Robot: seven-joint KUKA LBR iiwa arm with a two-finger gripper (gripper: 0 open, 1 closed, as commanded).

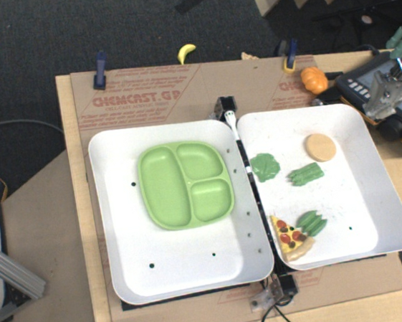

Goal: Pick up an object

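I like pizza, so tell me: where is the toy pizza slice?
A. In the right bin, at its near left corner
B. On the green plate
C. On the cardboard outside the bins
A: the pizza slice lies in the right bin, apart from the green plate in the left bin.

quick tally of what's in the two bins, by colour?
Green: 4, namely divided plate, leafy piece, upper green vegetable, lower green vegetable
Tan: 1, round cookie
Yellow and red: 1, pizza slice
Total: 6; plate in the left bin, the rest in the right bin.
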